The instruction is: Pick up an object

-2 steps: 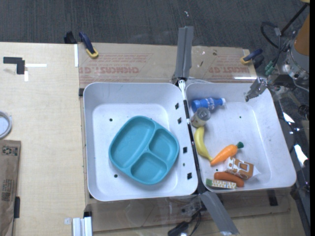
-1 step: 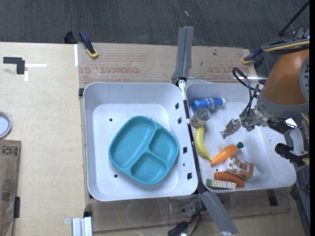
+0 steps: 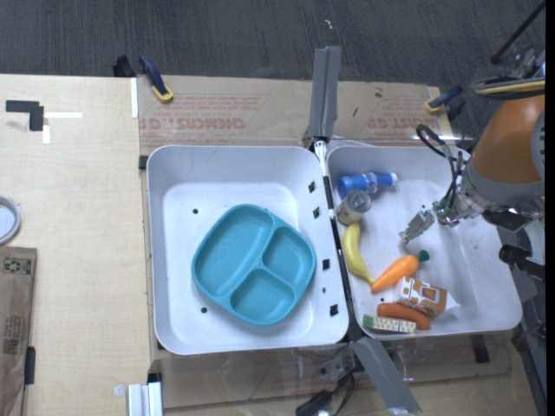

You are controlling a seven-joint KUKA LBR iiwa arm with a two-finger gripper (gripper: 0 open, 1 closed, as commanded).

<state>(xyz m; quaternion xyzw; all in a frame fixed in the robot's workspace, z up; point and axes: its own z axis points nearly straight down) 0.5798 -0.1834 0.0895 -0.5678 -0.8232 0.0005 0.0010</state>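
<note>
My gripper (image 3: 420, 224) hangs over the right bin (image 3: 468, 258), its fingers angled down and to the left, apparently open with nothing between them. Just below it lies a toy carrot (image 3: 395, 272) with a green tip. A yellow banana (image 3: 354, 251) lies along the bin's left side. A blue bottle (image 3: 366, 182) and a small grey can (image 3: 355, 204) sit at the bin's back left. At the front lie a small orange-and-white carton (image 3: 423, 295), a red sausage (image 3: 403, 313) and a flat green packet (image 3: 390, 325).
The left bin (image 3: 173, 258) holds a blue divided plate (image 3: 253, 264). A grey divider post (image 3: 325, 94) rises between the bins at the back. Blue-and-yellow clamps (image 3: 154, 78) hold the cardboard behind. A tape roll (image 3: 5, 222) lies at the far left.
</note>
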